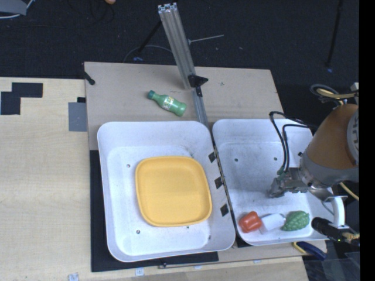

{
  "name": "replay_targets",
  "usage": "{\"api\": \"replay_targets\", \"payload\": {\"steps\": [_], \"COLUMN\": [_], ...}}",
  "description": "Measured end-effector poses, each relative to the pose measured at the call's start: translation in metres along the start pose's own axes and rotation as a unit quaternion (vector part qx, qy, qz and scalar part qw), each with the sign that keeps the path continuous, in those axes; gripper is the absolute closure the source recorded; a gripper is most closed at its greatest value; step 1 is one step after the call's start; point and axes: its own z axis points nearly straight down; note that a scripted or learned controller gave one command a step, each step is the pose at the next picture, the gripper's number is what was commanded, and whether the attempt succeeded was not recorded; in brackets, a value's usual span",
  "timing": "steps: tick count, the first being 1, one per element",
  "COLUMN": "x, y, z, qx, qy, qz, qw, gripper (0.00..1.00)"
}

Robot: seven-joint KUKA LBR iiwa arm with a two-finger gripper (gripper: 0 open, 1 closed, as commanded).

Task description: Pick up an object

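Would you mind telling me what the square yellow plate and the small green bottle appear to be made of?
The square yellow plate looks like matte moulded plastic: even colour, soft rounded rim, no glare. The small green bottle is probably plastic too, with a pale label band, though it is too small to tell.

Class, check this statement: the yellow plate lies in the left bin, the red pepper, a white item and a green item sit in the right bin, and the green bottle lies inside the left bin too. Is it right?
Not quite. The camera view shows the green bottle lying on the bench behind the left bin, not inside it. The rest holds: the yellow plate lies in the left bin, and the red pepper, white item and green item sit in the right bin.
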Motion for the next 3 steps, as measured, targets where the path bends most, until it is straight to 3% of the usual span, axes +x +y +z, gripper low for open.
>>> {"api": "replay_targets", "payload": {"steps": [2, 3], "x": [-0.008, -0.009], "y": [-0.004, -0.004], "z": [-0.117, -0.138], "qx": [0.0, 0.001], "qy": [0.0, 0.0], "qz": [0.0, -0.001], "qw": [1.0, 1.0], "gripper": [1.0, 1.0]}}
